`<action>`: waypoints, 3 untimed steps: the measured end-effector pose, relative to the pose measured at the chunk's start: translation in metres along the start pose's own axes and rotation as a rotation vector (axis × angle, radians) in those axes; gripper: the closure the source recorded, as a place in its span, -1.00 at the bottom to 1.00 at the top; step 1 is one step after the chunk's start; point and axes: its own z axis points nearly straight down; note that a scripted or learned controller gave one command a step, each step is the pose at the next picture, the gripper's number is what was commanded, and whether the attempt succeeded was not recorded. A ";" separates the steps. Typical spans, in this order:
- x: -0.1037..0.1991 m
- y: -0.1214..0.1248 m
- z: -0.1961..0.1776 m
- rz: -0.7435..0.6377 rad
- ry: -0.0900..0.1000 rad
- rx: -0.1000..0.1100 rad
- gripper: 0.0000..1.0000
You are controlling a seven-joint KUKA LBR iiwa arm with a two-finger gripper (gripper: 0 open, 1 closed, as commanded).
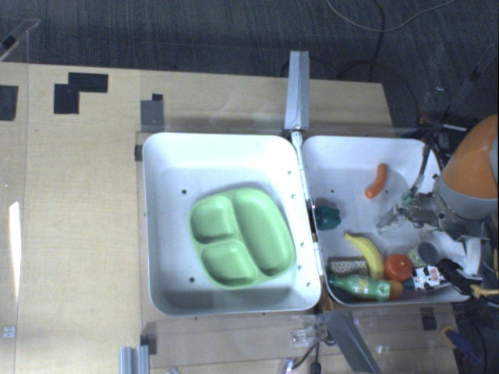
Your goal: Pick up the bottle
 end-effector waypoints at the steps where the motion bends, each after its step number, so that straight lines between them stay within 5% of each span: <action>1: -0.011 -0.040 -0.001 -0.017 0.000 -0.003 -1.00; 2: -0.010 -0.037 -0.012 -0.021 0.000 -0.010 1.00; 3: 0.012 0.029 -0.132 0.223 -0.002 0.003 1.00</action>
